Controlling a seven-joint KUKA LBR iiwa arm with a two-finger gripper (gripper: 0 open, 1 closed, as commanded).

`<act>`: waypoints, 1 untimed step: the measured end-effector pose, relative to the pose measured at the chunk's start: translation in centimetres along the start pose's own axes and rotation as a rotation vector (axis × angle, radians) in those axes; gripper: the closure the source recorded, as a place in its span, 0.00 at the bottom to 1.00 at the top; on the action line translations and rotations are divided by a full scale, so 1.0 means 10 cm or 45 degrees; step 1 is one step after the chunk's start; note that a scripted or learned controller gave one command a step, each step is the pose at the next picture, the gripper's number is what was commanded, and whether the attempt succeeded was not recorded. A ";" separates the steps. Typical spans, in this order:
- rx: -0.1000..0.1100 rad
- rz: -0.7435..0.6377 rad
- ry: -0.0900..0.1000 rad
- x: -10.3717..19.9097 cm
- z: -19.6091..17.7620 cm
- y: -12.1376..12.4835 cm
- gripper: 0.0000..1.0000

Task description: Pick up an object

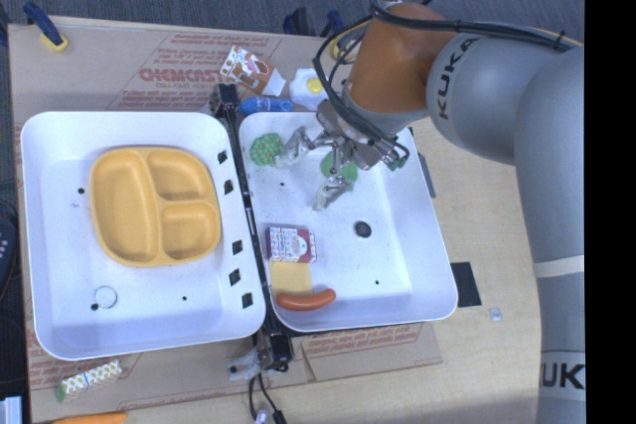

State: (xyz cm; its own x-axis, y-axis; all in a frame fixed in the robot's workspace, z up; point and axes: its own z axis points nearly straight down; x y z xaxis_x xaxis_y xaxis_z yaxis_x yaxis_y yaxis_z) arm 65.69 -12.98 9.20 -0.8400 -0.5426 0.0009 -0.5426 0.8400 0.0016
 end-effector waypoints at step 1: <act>0.003 -0.386 -0.002 0.15 -0.01 -0.24 0.00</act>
State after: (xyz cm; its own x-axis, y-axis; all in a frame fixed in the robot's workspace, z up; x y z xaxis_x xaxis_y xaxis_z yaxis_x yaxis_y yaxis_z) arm 65.72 -15.80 9.26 -0.6396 -0.7687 -0.0010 -0.7687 0.6396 -0.0009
